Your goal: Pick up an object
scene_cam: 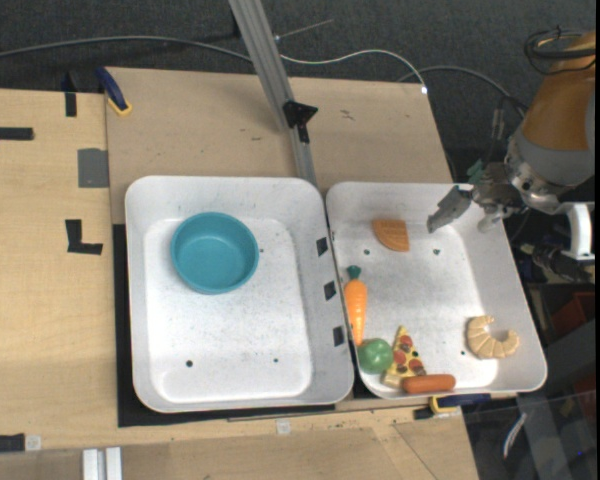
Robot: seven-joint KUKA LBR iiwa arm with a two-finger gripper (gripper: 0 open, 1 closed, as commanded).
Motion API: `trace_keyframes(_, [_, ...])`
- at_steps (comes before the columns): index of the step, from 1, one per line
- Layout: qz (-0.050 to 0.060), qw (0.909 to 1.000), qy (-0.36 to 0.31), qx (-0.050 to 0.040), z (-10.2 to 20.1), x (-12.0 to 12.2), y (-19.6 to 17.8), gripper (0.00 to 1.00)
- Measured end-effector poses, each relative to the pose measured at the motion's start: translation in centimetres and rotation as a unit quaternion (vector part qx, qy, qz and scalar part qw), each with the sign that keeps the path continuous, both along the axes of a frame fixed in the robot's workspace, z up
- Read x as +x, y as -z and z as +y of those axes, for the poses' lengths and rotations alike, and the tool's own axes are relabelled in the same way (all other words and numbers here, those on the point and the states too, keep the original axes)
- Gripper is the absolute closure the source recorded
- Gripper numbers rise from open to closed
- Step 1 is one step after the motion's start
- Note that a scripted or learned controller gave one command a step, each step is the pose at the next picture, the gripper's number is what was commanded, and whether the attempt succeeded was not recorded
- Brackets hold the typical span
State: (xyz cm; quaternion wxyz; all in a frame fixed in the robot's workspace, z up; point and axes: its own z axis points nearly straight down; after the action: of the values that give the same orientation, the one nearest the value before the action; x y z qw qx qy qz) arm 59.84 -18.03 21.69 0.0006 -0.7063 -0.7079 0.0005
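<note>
Bread piece [390, 235] lay flat in right bin [450, 298]; gripper [460, 211] beside it, grip state indiscernible; fingers risked sliding off its low profile.

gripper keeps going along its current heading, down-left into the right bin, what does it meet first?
Probably the orange wedge-shaped piece, just left of the gripper. Height above the right bin is unclear, so it may pass over it.

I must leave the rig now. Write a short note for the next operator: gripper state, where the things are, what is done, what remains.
Gripper: above the right bin's far right edge, holding nothing.
Right bin: orange wedge at the far side, carrot, green ball, pizza slice, sausage, croissant.
Left bin: blue bowl.
Done: nothing picked.
Left: grasp one object; the wedge is nearest.
</note>
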Motion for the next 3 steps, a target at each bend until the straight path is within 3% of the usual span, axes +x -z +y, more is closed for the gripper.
trace_keyframes(1, [0.000, 1.0000, 0.000, -0.0001, 0.0, 0.0, 0.0, 0.00])
trace_keyframes(3, [0.003, 1.0000, 0.001, 0.0000, 0.2, -0.6, 10.6, 0.00])
